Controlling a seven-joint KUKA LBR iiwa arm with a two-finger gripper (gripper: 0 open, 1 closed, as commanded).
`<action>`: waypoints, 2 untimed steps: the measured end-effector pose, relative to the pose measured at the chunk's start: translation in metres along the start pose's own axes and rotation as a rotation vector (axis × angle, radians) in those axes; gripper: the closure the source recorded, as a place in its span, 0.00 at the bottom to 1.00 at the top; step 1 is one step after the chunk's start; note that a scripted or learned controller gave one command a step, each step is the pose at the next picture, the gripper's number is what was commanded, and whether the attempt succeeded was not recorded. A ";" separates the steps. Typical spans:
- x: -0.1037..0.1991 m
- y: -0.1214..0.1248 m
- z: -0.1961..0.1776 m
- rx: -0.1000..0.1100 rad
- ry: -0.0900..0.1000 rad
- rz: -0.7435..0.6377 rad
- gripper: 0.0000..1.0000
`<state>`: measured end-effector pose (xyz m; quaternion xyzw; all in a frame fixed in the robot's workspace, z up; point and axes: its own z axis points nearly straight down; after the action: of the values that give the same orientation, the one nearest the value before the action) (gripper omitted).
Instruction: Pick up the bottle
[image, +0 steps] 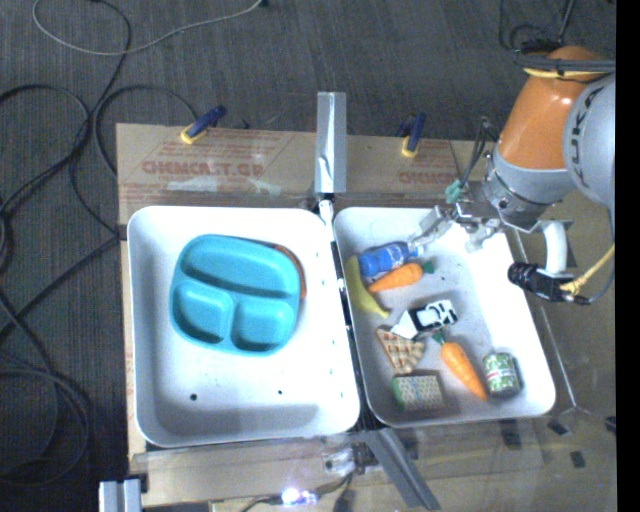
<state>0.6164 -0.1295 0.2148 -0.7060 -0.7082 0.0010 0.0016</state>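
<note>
Right bin (520, 400): bottle (384, 260) lies nearly left-right, cap end toward gripper (440, 225), whose finger state cannot be told

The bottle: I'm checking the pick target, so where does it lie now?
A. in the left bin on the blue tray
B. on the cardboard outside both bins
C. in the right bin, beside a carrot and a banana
C: the blue bottle lies in the right bin, with a carrot against it and the banana alongside.
</note>
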 end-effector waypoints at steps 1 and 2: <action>0.022 0.024 0.099 -0.028 -0.004 0.068 0.00; 0.019 0.044 0.108 -0.018 0.001 -0.148 0.00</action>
<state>0.6599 -0.1104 0.1063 -0.6516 -0.7585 -0.0058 -0.0045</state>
